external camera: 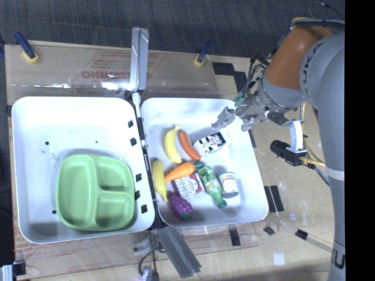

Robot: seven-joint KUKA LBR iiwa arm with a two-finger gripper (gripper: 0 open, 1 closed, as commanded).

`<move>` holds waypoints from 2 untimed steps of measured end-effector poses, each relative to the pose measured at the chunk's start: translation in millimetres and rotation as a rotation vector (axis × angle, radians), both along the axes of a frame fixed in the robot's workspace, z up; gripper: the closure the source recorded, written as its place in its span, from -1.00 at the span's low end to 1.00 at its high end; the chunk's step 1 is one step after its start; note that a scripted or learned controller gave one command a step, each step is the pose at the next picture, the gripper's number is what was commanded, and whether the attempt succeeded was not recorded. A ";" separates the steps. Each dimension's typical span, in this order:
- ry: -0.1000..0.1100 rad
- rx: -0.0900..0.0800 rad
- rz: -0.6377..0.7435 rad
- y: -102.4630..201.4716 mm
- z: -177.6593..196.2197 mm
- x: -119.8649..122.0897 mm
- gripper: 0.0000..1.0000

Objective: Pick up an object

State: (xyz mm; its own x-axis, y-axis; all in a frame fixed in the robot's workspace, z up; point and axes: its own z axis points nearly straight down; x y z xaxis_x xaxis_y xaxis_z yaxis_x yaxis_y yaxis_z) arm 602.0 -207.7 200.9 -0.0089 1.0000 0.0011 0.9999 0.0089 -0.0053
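Left bin: a green divided plate lies alone. Right bin: toy foods cluster beside the divider, among them two bananas, a carrot and a small milk carton, candidates for picking. The hand hovers just above the carton, apparently poised to descend; whether it is spread or pressed together cannot be told.

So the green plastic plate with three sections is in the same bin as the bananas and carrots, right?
Not quite. The green plastic plate with three sections lies alone in the left white bin. The yellow bananas and orange carrots are in the right white bin, as the camera view shows.
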 end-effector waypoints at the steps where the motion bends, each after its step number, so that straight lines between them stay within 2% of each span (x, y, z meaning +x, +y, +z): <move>1: -0.015 -0.007 0.121 53.0 -81.8 -15.7 -1.00; 2: -0.032 -0.015 0.147 67.3 -92.7 21.7 -1.00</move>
